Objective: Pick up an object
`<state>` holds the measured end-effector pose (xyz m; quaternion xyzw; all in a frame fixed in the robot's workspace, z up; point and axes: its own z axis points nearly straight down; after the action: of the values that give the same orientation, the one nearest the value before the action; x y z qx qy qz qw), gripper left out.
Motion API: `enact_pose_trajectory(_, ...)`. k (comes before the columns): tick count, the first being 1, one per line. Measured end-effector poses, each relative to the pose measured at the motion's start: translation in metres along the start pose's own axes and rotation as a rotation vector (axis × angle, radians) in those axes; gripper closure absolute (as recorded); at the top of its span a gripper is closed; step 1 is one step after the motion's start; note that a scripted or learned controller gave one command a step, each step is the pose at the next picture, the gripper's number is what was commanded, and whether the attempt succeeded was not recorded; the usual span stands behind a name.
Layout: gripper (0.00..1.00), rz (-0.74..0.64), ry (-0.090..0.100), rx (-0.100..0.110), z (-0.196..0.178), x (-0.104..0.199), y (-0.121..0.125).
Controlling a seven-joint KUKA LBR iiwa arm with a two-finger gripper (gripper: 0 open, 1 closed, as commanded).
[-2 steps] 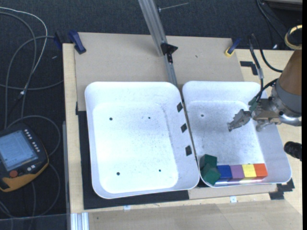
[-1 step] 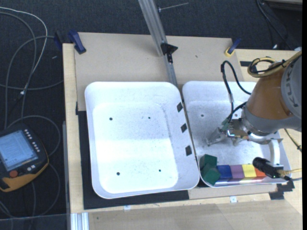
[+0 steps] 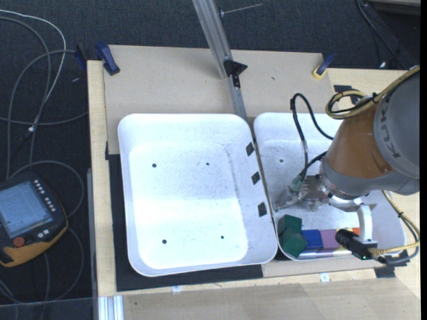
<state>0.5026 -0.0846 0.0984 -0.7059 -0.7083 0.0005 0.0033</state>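
Gripper (image 3: 298, 191) low in right bin (image 3: 280, 135); can't tell its grip state from here; 3 blocks crowd the near edge: green block (image 3: 291, 235), blue block (image 3: 311, 239), purple block (image 3: 329, 237); probably light, rigid, foam-like; green is least boxed in, pinch across its flat sides.

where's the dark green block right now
The dark green block lies in the right bin, at its near-left corner, touching a blue block on its right, just below the tool.
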Motion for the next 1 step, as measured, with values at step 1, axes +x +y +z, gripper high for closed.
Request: enact_pose_trajectory(1,0.00,0.005,-0.007,-0.010,-0.0023,-0.0518,0.0505)
